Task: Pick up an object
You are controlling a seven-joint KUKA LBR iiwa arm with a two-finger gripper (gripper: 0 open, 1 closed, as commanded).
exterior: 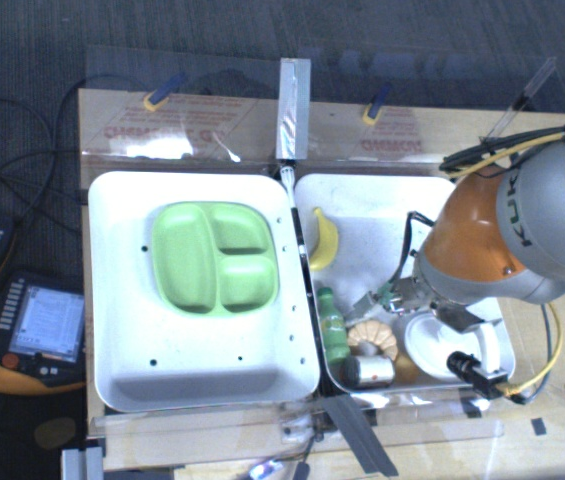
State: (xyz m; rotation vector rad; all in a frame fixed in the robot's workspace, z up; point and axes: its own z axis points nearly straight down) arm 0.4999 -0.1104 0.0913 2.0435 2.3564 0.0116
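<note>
- Right now, gripper (pixel 390 296) low inside the right bin (pixel 372 218), near that bin's middle, reached in from the bin's right side.
- Cannot tell whether pincer is wide, narrow or holding; tip half hidden under the wrist, nothing clearly seen gripped.
- Grey arm (pixel 547 218) with orange band (pixel 477 238) over the right half of the right bin, covering that part of its floor.
- Candidate objects all in the right bin:
- Yellow banana (pixel 324 240) against the bin's left wall, upper half, well apart from the gripper.
- Green bottle-like item (pixel 330 326) along the bin's left wall, below the banana.
- Tan round pastry-like thing (pixel 374 336) in the bin's lower middle, just beside the green item, just below the gripper.
- Small pale cylinder with dark end (pixel 370 371) at the bin's lower edge, touching or nearly touching the pastry-like thing.
- White round dish (pixel 430 346) in the bin's lower right, partly under the wrist.
- Left bin (pixel 122 368) directly left of the right bin, walls touching.
- Green divided tray (pixel 214 256) lying flat in the left bin.
</note>
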